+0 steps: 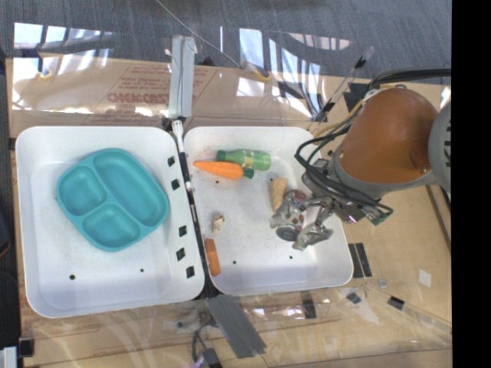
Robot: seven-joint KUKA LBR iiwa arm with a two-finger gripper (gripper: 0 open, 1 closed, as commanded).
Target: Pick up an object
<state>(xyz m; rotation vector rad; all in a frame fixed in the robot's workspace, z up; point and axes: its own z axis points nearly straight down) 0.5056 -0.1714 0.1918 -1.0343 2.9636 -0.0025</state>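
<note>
orange stick [212,257] well left of hand [301,222]; cone [278,194] just beside it.

Two bins [46,282], both white; left holds a teal divided plate [112,198]. Right holds an orange carrot [218,169], a green bottle [244,158], a tan cone [278,194]. Arm band [387,136] orange.

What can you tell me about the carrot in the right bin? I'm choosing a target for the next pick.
The carrot is orange, smooth and plastic-looking, likely a toy. It tapers to a point at its left end and lies flat, almost level across the picture, in the upper part of the right bin. Its thick right end meets a darker green piece. A green bottle lies just above, alongside it and seemingly touching. The gripper is well apart, lower right.
</note>
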